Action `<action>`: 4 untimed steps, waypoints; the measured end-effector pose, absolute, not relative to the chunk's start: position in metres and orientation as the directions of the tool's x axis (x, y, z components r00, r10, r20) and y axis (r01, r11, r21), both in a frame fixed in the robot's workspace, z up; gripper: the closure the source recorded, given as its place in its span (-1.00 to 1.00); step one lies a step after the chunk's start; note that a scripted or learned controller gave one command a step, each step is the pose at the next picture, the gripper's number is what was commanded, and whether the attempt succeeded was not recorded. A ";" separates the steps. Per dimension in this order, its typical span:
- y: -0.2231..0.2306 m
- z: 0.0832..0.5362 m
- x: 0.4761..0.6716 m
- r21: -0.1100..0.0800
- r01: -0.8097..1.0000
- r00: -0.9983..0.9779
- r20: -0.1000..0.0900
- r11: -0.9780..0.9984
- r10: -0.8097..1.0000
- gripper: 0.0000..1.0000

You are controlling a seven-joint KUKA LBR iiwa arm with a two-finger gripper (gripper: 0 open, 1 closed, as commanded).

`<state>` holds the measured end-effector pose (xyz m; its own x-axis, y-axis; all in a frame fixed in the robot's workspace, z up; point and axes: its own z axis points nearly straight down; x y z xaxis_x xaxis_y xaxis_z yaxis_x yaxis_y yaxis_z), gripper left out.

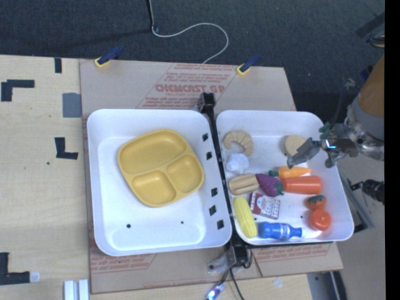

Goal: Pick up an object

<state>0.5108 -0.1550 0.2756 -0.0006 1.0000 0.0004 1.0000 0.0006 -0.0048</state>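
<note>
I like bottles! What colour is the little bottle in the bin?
Blue, with a white cap; the bottle shows in the camera view.

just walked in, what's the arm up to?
The gripper is over the right bin, just above the orange carrot and beside a tan round piece. Nothing is visibly between its fingers. The toy food lies in that bin: croissant, hot dog, corn, blue bottle, tomato. The left bin holds a yellow divided plate.

Two white bins, one yellow tray, and about ten toy foods.
</note>
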 end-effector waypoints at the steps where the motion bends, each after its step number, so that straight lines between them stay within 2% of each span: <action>1: -0.107 0.158 0.495 -0.018 1.000 -0.003 0.006 0.003 1.000 -1.00; 2: -0.002 0.183 0.483 -0.006 1.000 -0.012 0.005 0.012 1.000 -1.00; 3: -0.009 0.190 0.482 -0.013 1.000 -0.001 0.001 0.001 1.000 1.00; 4: 0.027 0.231 0.501 -0.001 1.000 -0.006 0.001 0.006 1.000 1.00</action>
<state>0.5006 0.0268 0.2313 -0.0056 1.0000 0.0006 1.0000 0.0056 -0.0011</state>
